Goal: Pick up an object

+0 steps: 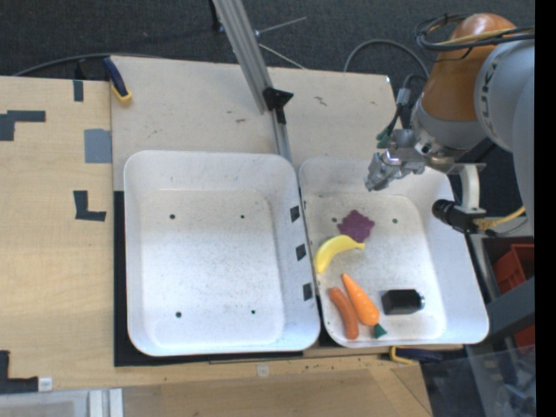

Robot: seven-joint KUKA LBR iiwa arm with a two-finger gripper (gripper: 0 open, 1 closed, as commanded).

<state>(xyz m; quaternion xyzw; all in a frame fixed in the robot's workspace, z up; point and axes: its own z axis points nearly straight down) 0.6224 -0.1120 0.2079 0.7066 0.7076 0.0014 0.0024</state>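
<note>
Right, the gripper (380, 177) hangs over the upper edge of the right-hand bin (452, 320), upper right of centre in the frame, and nothing sits between its fingers that can be seen. Whether the jaws are spread or closed, I cannot tell from this angle; the tip is just a blurred grey lump. All the candidates lie loose in that bin: a purple piece (355, 226) just below and left of the gripper, a yellow banana (334, 251) beneath it, 2 orange carrots (352, 304) side by side lower down, and a black block (402, 301) to their right. The left-hand bin (143, 233) fills the middle of the frame. So by my reckoning, no pick has landed: descent, grasp and lift all remain, with the purple piece nearest.
</note>
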